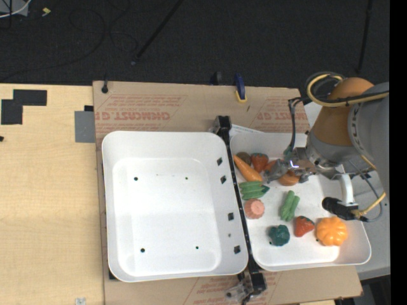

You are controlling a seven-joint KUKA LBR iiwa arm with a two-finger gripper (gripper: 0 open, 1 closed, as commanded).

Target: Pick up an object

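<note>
From the camera view above the bench, two shallow white bins sit side by side on a cardboard-covered board. The left bin [165,202] has nothing lying on its floor. The right bin [356,250] carries all the toy food: an orange carrot [245,168] lying at a slant near the divider, a red piece [259,161] just beyond it, a green leafy piece [252,189] below the carrot, a pink round slice [254,209], a green pod [289,205], a dark teal lump [278,235], a red strawberry-like piece [303,225] and a small orange pumpkin [332,231] at the near right.

The arm comes in from the right with its orange band raised over the back of the right bin. The gripper [289,168] is down low among the items at the far end of that bin, touching or just beside an orange-brown piece [289,180] whose shape is partly hidden by the metal. Whether the claw is released or clenched I cannot tell; the tips are lost in clutter and glare.

As for progress, I judge the reach into the bin is made, but nothing is seen lifted. Securing one item and raising it clear is left.
</note>
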